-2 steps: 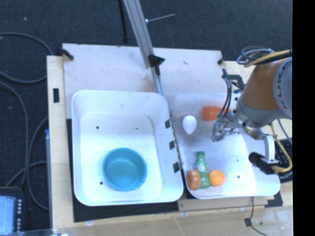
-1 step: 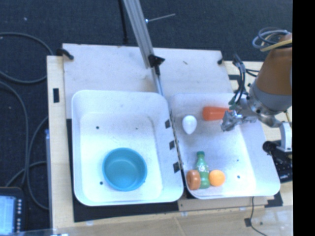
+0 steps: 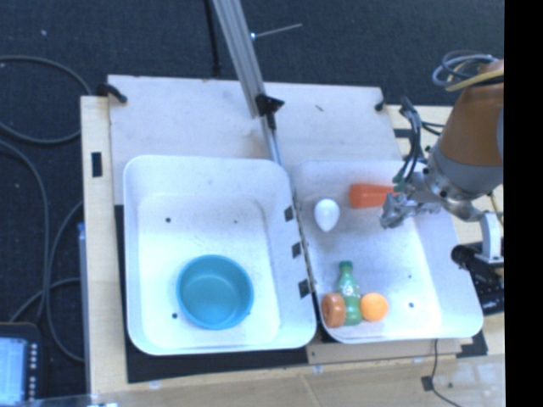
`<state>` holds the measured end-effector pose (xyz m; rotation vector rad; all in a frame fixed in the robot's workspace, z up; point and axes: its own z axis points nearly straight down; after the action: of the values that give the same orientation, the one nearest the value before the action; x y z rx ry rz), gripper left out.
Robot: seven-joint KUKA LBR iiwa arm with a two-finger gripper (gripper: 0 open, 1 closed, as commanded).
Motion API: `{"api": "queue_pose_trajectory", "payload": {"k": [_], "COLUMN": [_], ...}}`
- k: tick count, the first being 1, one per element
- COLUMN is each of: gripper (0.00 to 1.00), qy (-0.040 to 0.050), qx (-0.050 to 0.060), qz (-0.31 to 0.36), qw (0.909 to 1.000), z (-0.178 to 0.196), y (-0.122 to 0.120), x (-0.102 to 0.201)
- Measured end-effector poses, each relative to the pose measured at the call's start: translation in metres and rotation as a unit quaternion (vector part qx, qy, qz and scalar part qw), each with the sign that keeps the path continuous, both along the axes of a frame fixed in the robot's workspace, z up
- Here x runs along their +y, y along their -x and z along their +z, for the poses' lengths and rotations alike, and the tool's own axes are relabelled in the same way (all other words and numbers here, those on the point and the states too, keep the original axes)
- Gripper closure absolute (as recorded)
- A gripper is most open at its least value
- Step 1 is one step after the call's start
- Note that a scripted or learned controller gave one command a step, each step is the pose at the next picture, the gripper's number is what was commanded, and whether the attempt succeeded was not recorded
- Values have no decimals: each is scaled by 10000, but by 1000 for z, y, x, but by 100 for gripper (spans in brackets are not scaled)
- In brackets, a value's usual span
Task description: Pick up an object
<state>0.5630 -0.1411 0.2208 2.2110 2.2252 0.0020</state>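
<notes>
Orange block (image 3: 370, 196) closest candidate: lies flat near back of right bin (image 3: 441, 312), just beside gripper (image 3: 395, 212), at its left. Looks like small rigid plastic piece, light, stiff, not fragile; smooth faces probably a bit slippery, so pinch across the short width, mid-length, fingers square to the long sides. Cannot tell gripper opening: fingertips blurred against the bin floor, nothing visibly between them.

Other options in same bin: white egg-shaped object (image 3: 327, 214) just left of the block, apart from it; rounded, likely to roll or squirt out of a pinch. Green bottle (image 3: 346, 293), brown-red item (image 3: 333, 309) and orange ball (image 3: 374, 307) clustered at front wall, touching each other; crowded, poor finger clearance.

Blue bowl (image 3: 215, 291) sits alone in left bin (image 3: 144, 227); thin rim only grip point, far from arm
</notes>
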Motion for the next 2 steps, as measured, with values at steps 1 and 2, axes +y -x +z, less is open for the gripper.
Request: {"api": "queue_pose_trajectory", "payload": {"k": [1,2], "gripper": [100,100], "qy": [-15,-28], "qx": [6,12], "qz": [9,19], "qw": [10000,10000], "z": [-1,9], "y": [-14,-28], "x": [41,99]}}
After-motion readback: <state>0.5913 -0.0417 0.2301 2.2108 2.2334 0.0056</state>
